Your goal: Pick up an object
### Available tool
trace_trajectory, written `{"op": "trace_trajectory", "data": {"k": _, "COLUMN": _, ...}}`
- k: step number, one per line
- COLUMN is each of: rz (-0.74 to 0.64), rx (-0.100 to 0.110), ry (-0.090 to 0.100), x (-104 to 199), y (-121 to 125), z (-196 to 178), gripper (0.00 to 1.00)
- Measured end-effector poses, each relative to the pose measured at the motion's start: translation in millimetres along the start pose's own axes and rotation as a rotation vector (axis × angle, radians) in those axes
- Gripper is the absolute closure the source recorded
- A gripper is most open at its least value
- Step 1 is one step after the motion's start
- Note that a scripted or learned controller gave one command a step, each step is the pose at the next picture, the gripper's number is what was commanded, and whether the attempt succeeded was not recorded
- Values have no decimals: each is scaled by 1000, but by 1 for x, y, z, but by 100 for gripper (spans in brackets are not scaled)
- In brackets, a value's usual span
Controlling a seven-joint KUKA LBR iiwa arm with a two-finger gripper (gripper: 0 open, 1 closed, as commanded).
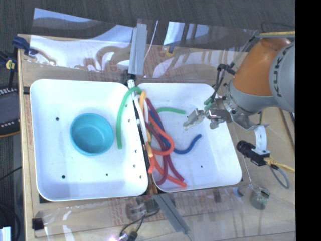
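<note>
My claw (201, 117) hangs over the right bin (223, 169), reaching in from the right with my grey and orange arm (261, 74) behind it. Its two metal fingers stand a little apart, with nothing between them.

Two shallow white bins sit side by side on the wooden tabletop (210, 210). The left bin (45, 179) holds a round turquoise bowl (92, 133), upright, its mouth facing up. A green flexible tube (121, 118) arches over the shared wall between the bins, one end hanging down beside the bowl, probably because it landed draped there.

In the right bin, a tangle of red, orange and dark purple tubes (161, 152) lies piled against the left wall, their long axes running mostly from the far edge toward the near edge. They overlap, so I judge them hard to single out.

Two pieces lie nearer my claw. A thin green tube (168, 110) runs left to right, its right end pointing at my fingers and almost reaching them. A short blue tube (189, 144) lies just below my claw, curved, its long axis slanting from lower left to upper right, apart from the pile. Either seems the likeliest pick, since each lies free on the bin floor.
</note>
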State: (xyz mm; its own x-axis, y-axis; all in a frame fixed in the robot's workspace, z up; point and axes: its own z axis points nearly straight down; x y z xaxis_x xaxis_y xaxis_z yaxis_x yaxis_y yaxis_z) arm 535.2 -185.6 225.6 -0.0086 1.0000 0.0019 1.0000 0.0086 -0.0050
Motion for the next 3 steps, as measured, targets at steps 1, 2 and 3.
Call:
{"op": "trace_trajectory", "data": {"k": 1, "rz": -16, "rx": 1, "ry": -2, "x": 61, "y": 5, "z": 107, "gripper": 0}}
{"op": "trace_trajectory", "data": {"k": 2, "rz": -40, "rx": -16, "ry": -12, "x": 63, "y": -7, "z": 128, "gripper": 0}}
{"op": "trace_trajectory", "data": {"k": 3, "rz": -46, "rx": -13, "ry": -12, "x": 63, "y": -7, "z": 119, "gripper": 100}}
